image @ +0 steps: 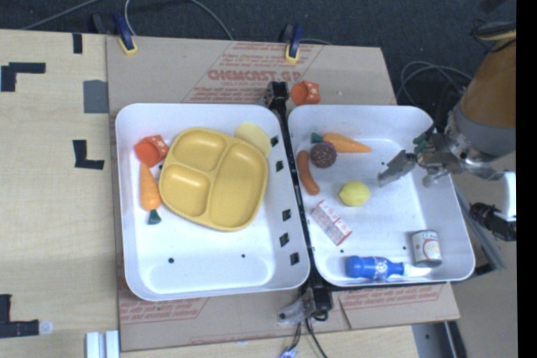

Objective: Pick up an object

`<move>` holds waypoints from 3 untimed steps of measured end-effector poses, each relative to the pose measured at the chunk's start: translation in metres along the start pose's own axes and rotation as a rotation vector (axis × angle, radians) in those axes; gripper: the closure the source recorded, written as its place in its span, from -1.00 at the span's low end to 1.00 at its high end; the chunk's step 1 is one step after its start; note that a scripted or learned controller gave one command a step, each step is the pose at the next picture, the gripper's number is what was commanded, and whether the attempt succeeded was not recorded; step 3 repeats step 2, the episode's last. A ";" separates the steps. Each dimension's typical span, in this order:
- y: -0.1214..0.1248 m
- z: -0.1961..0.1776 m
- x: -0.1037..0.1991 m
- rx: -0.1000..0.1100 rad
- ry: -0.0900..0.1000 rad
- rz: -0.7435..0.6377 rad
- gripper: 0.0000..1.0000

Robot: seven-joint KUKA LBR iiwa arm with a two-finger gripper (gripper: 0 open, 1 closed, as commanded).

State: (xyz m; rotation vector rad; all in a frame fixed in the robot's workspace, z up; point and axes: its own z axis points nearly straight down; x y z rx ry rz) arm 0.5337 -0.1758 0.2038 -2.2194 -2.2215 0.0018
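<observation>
Left bin (pixel 134 205): white, on the desk (pixel 50 205), crowded by a yellow divided plate (pixel 211 180) lying flat; little bare floor beside it, so a descent here risks striking the plate rim
Left edge items: red tomato-like piece (pixel 151 149) and orange carrot (pixel 149 189) squeezed between plate and bin wall; hard to reach without scraping the wall
Divider: black clips (pixel 289 218) along the seam between bins; orange sausage-like piece (pixel 307 173) lying just beside it, likely to be pinned against the wall rather than lifted
Right bin (pixel 445 264): holds the likeliest targets, namely long carrot (pixel 346 144), dark round fruit (pixel 323 154), yellow lemon (pixel 355 194), small carton (pixel 331 223), blue bottle (pixel 374 267), small can (pixel 425 247)
Nearest target: lemon, low in the bin and left of the claw, apart from it; round and smooth, apt to roll or squirt out under an off-centre pinch
Claw (pixel 401 168): above the right bin near its right wall, nothing seen between the fingers; whether spread wide or drawn narrow, cannot tell
Risk at fruit and carrot: touching each other, so closing there may catch both or nudge one away
Risk at bottle and can: near the bottom wall, little room for a finger on the far side
</observation>
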 end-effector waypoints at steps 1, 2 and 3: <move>0.044 0.111 0.056 0.001 0.001 -0.002 -1.00; 0.044 0.102 0.056 0.002 0.001 -0.002 1.00; 0.044 0.102 0.056 0.002 0.001 -0.002 1.00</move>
